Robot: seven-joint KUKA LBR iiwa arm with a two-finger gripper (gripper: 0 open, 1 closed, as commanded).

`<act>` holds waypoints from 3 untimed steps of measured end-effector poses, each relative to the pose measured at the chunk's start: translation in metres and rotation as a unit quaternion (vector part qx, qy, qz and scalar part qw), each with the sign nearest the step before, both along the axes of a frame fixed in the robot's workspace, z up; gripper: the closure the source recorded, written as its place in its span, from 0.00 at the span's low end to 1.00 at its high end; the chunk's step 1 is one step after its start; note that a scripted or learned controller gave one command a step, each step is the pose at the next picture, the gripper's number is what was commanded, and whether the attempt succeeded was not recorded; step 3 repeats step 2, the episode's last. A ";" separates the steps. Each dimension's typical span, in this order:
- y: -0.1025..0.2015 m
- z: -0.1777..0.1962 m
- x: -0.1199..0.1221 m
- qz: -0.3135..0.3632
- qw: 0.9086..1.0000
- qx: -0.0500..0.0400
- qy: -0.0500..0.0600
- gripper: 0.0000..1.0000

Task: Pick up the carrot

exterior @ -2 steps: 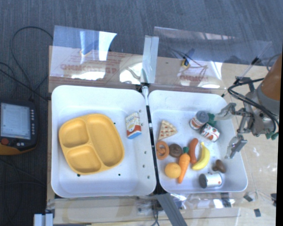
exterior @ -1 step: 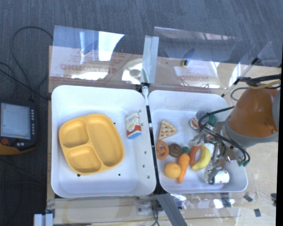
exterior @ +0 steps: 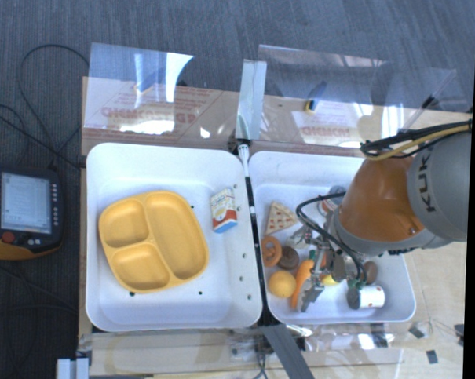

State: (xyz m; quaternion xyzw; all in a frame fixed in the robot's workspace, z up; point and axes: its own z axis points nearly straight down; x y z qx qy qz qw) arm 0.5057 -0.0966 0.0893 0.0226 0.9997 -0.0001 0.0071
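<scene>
Carrot (exterior: 302, 280) is sitting in the right bin (exterior: 397, 313), near the front edge, lying roughly upright in the picture with its lower tip pointing toward the front wall. Just left of it is a yellow lemon-looking fruit (exterior: 281, 285), pretty much touching it. Above those two there's a brown pretzel/donut thing (exterior: 271, 251) and a waffle-patterned wedge (exterior: 281, 219) closer to the divider between the bins.

Gripper (exterior: 318, 281) is down low in that same bin, right beside the carrot on its right side. Whether the fingers are spread or closed, can't tell, since the wrist, cables and the big orange band (exterior: 376, 206) crowd that spot. Carrot doesn't visibly sit between anything, it looks like it's resting on the bin floor.

Further right there's a small white cup-like item (exterior: 367, 296) with a green bit on its left end, plus a dark round thing just above it.

Left bin (exterior: 113, 160) has a yellow divided plate (exterior: 152, 240) and a little carton (exterior: 224, 209) near the divider. Teach pendant (exterior: 22, 211) lies on the carpet off to the left.
</scene>
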 end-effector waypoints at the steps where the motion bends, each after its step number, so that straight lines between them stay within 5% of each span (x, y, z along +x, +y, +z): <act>1: 0.000 0.013 0.003 0.000 1.000 -0.002 -0.005 1.00; 2: 0.094 0.096 -0.020 -0.083 0.997 0.002 0.005 1.00; 3: 0.094 0.096 -0.020 -0.083 0.997 0.002 0.005 1.00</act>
